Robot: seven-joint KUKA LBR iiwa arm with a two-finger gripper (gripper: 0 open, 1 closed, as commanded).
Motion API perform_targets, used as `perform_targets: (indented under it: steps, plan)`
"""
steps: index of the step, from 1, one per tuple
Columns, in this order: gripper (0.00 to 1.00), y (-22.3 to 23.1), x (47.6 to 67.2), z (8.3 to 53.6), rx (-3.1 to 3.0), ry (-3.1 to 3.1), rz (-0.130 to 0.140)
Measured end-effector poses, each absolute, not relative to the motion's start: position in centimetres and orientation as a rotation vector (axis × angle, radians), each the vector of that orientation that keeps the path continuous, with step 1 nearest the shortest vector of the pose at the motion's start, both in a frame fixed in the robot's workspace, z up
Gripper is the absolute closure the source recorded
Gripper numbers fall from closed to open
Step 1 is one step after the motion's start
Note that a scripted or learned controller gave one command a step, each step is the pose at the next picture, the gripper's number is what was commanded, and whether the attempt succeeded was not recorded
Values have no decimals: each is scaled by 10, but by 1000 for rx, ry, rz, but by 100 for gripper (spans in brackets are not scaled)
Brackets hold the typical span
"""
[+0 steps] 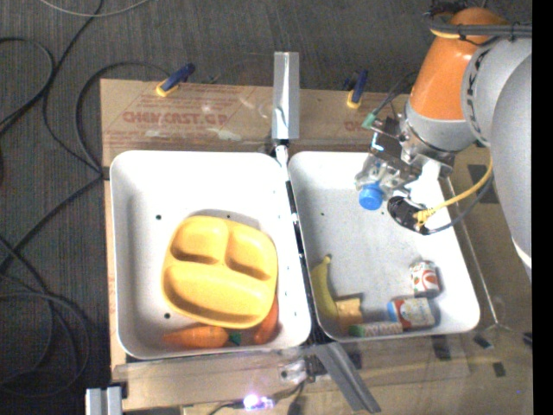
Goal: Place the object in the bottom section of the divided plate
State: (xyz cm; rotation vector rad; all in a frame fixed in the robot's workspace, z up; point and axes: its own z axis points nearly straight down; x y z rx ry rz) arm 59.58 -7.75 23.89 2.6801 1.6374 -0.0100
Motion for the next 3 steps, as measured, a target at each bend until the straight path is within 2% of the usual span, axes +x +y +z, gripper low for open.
perform_targets:
  steps: [1,2,3]
  plan:
    - [100,-2,571,228,2512,1890,-7]
    - [100,59,525,182,2697,1618,-11]
    - [0,59,525,182,2697,1617,-10]
